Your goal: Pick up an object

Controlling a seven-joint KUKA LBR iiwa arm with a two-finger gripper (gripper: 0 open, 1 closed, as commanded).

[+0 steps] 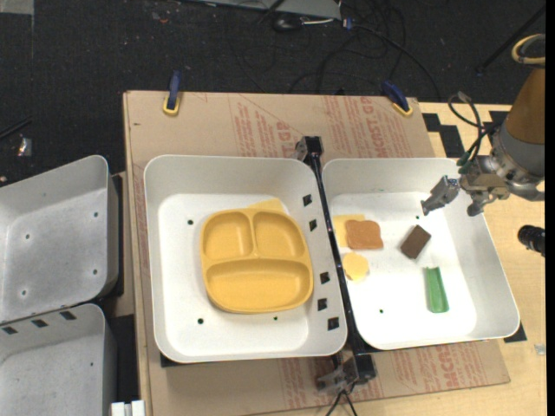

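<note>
Left bin [165,232] holds the divided tray [257,261]. Right bin [486,258]: toast [363,234] at 9 o'clock, disc [356,267] just below it, block [415,242] centre, bar [435,289] at 5 o'clock.

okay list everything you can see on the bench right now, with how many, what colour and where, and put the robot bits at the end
bins: 2, white, side by side on the board
compartment tray: 1, yellow, in the left bin
toast-like slice: 1, orange-brown, right bin, near the divider
round piece: 1, yellow, right bin, just below the slice
brown block: 1, dark brown, middle of the right bin
green block: 1, green, right bin, below the brown block
clamps: 2, blue and yellow, board's far edge
arm: 1, grey with orange band, from the right
gripper: 1, grey, open, above the right bin's far right part, holding nothing
</note>
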